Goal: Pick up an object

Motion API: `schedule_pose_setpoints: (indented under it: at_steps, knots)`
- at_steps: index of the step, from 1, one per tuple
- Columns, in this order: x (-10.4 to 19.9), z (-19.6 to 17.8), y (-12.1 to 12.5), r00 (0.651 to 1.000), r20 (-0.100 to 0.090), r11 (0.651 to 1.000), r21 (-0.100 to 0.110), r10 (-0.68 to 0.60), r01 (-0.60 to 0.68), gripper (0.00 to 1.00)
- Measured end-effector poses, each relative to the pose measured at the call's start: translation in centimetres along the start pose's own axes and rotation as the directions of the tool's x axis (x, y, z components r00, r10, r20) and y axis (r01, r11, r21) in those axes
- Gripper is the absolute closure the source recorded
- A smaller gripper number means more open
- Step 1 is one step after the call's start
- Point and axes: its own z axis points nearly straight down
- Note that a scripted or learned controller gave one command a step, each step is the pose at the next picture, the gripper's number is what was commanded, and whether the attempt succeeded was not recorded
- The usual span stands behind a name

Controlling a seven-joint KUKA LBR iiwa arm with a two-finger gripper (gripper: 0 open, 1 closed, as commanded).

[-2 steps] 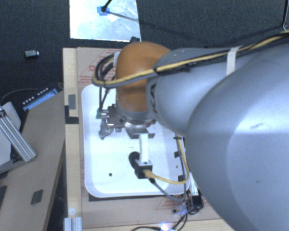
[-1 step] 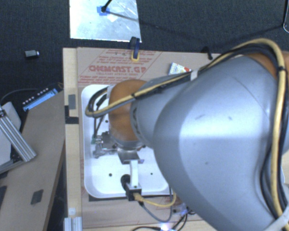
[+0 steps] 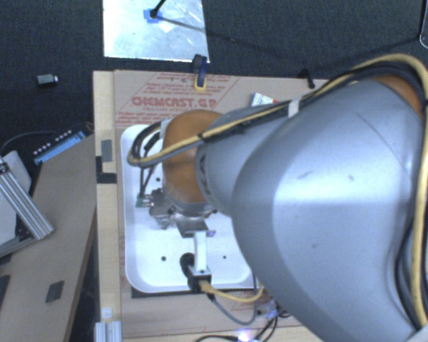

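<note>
My gripper [image 3: 187, 228] points down into the left white bin [image 3: 144, 262], near the bin's middle. The orange-banded wrist [image 3: 182, 159] stands right above it and hides what lies beneath. No loose object can be made out on the bare white floor of the bin around the gripper. The big grey body of the arm [image 3: 328, 205] covers the right half of the view and whatever lies there.
The bin rests on a brown cardboard sheet with red print [image 3: 175, 100]. A blue and yellow clamp [image 3: 199, 71] sits at the sheet's far edge. An aluminium rail [image 3: 14, 198] leans at the left, beyond the bench edge.
</note>
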Motion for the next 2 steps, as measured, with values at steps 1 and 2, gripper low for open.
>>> schedule_pose_setpoints:
  at_steps: [1, 2]
  knots:
    - [0.1, -17.3, 0.6, 1.000, -0.007, 1.000, -0.018, -0.004, 0.004, 1.00]
    - [0.1, -31.3, 1.9, 1.000, -0.007, 1.000, -0.019, -0.005, 0.005, 1.00]
